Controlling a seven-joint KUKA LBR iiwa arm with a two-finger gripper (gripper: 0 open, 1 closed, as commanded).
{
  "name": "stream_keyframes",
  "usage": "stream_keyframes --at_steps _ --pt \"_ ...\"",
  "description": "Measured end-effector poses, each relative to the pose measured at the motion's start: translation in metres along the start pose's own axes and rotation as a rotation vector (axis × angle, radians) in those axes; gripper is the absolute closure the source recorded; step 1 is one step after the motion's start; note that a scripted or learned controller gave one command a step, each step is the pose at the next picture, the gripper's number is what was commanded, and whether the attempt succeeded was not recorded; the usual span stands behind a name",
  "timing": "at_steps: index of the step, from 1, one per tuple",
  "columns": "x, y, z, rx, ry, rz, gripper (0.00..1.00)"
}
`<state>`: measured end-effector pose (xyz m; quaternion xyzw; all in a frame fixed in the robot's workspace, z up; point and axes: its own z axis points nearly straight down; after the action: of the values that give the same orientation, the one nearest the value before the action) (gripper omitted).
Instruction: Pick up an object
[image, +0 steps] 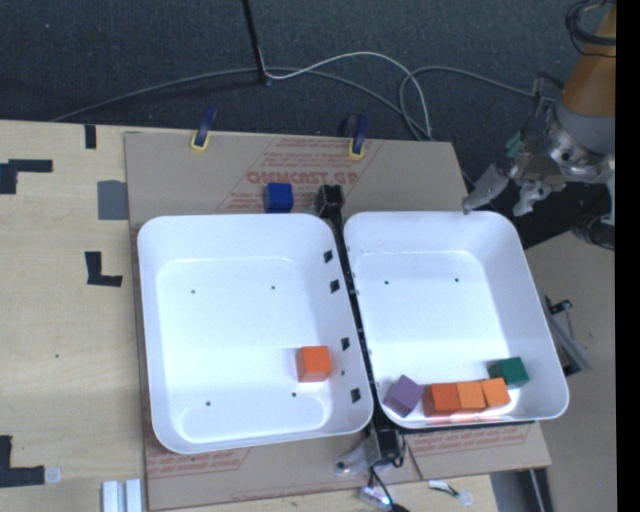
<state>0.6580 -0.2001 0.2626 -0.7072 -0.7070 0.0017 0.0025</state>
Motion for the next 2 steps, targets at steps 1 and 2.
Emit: stream_keyframes --at_steps 1,2 --pt "0.0 0.001 -0.003 -0.006 -0.001 -0.001 0.0" --pt "0.005 -0.003 0.041 -0.002 0.0 -0.001 0.0"
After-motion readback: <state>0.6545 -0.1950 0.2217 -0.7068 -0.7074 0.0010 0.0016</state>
